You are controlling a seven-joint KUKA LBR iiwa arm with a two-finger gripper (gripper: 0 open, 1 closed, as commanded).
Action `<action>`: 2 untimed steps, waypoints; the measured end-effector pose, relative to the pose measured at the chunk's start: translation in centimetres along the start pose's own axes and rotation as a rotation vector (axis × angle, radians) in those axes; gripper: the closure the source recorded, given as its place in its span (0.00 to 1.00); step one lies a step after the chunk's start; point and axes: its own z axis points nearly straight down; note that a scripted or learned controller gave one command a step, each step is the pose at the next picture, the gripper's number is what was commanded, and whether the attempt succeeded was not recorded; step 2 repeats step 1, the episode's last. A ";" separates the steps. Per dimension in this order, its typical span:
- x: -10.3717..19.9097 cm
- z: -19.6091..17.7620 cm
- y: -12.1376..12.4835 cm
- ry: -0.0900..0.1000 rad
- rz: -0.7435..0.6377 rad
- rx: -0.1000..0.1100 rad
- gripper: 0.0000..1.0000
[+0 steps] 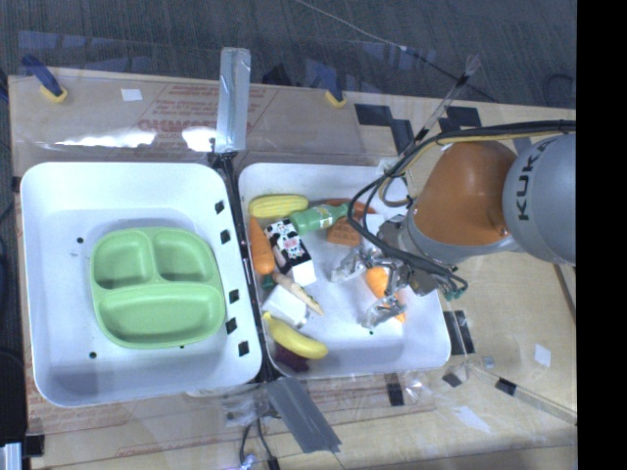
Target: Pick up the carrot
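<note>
Your two-finger metal gripper [377, 287] hangs low in the right white bin [426, 346], beside a small orange piece [376, 280]; whether it is parted or grips anything cannot be told (glare blurs it). The long orange carrot [261, 247] lies along that bin's left wall, well apart, touching a black-and-white carton [288, 246]. Nearby you see two yellow bananas [278, 206] [296, 339] and one green bottle [318, 218]. The left white bin [49, 262] holds one green divided plate [155, 287].

1 fixed overhead camera looks slantwise down on 2 bins [39, 262].
</note>
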 end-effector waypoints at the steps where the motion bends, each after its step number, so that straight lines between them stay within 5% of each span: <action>1: -0.3 -1.1 0.1 -0.003 -0.009 0.002 1.00; 2: -0.3 -1.1 0.1 -0.003 -0.009 0.002 1.00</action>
